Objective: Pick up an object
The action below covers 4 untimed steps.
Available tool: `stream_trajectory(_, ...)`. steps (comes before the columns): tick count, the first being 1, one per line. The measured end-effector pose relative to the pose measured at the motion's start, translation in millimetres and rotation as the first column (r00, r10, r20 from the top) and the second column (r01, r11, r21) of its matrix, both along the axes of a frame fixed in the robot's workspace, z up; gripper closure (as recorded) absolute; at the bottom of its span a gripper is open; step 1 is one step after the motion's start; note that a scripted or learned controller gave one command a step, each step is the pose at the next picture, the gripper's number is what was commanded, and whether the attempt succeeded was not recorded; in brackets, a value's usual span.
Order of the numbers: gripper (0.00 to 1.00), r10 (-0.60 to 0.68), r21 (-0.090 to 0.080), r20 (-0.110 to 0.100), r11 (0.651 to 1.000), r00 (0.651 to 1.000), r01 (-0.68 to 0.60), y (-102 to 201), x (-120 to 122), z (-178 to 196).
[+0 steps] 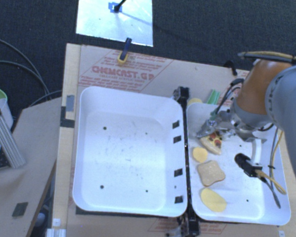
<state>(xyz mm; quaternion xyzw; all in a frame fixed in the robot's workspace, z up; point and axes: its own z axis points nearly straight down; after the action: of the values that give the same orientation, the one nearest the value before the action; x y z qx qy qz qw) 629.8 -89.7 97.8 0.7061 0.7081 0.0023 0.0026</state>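
The arm (294, 95) is a thick, rounded tube of smooth pale grey, with a matt sheen along its upper side. Above the wrist runs a broad orange band (257, 88), curved like the casing around it. Below the band the wrist narrows into a grey metal block. Thin dark cables (229, 95) loop down beside the wrist. The gripper (212, 129) is small, of silvery metal, with angular parts.
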Motion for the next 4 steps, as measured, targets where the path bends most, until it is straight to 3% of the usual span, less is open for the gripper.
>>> stream_trajectory(1,1.00,0.008,0.003,-0.001,1.000,1.000,-0.008,77,-31,92)
stream_trajectory(2,0.00,0.000,0.001,-0.004,1.000,1.000,0.000,73,-31,87)
stream_trajectory(3,0.00,0.006,0.002,0.001,1.000,1.000,-0.006,114,37,88)
stream_trajectory(4,0.00,0.004,0.001,-0.008,1.000,1.000,-0.004,148,0,87)
